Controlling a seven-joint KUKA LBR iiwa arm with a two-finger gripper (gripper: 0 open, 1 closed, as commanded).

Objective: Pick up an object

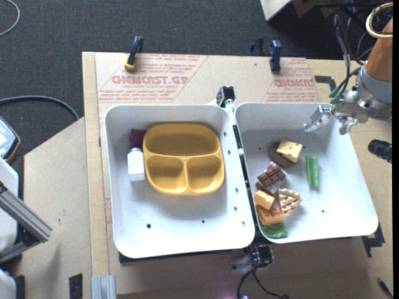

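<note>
Objects for picking sit in the right bin [349, 185], clustered toward its near left side: you see a green leafy piece [274, 231] nearest, then an orange block [269, 215], a yellow cheese cube [264, 199] and a waffle-patterned piece [288, 199]. Farther in lie a chocolate bar [271, 176], a green stick [312, 170] to its right, and a holed cheese wedge [289, 150] on a brown disc [278, 156]. Your hand [329, 121] hovers at the far right of that bin with its fingers spread, gripping nothing. In the left bin [118, 198] sits a yellow divided tray [184, 157], with a small white bottle [136, 164] and a dark purple item [137, 136] at its left. Beyond, the board on the desk [187, 80] reads "CHEMCAST GP" in red.
</note>
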